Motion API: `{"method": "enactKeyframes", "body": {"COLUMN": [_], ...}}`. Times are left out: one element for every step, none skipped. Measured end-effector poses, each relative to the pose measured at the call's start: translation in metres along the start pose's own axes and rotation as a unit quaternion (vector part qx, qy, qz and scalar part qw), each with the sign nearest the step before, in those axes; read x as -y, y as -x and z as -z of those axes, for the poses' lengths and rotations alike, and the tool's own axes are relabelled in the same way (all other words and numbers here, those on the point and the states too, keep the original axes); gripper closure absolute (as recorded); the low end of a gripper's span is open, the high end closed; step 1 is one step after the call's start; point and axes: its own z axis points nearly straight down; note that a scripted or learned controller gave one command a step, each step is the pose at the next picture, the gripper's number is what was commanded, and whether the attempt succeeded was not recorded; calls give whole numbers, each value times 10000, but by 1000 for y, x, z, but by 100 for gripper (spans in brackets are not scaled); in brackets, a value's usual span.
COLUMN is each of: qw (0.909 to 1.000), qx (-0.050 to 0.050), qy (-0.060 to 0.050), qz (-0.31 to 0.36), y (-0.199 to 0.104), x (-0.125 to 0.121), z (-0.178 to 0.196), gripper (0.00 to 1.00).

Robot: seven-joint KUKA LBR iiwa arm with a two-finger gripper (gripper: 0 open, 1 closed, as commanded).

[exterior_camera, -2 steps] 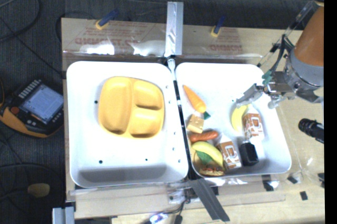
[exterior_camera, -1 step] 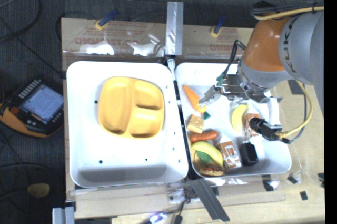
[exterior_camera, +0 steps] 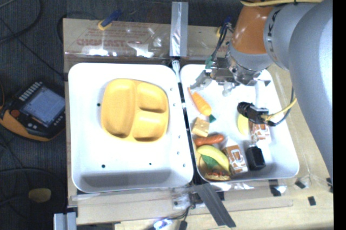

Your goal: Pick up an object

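The right bin [exterior_camera: 281,115] holds several toy foods. An orange carrot [exterior_camera: 201,103] lies near its left wall, with a pale cheese cube [exterior_camera: 200,127], a red sausage [exterior_camera: 208,140] and a yellow-green banana [exterior_camera: 212,157] below it. A brown packet [exterior_camera: 236,159], a black block [exterior_camera: 255,157], a small red-and-white carton [exterior_camera: 260,132] and a yellow wedge [exterior_camera: 242,124] sit toward the right. My gripper [exterior_camera: 213,84] hangs over the bin's upper part, just above and right of the carrot. It is open, with nothing between its fingers.
A yellow divided plate [exterior_camera: 134,109] lies in the left bin [exterior_camera: 86,169]. The ridge between the bins [exterior_camera: 184,131] runs just left of the carrot. A black cable end with a yellow wire [exterior_camera: 250,110] hangs over the right bin. A handheld controller [exterior_camera: 35,110] rests on the floor at left.
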Motion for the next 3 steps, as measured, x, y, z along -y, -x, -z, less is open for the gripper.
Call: {"method": "enactKeyframes", "body": {"qw": [9975, 9947, 9920], "qx": [-9, 7, 2], "qy": [-10, -7, 61], "qz": [-711, -1033, -1263], "y": [7, 53, 49], "x": [40, 34, -35], "z": [0, -64, -93], "gripper": [0, 0, 0]}}
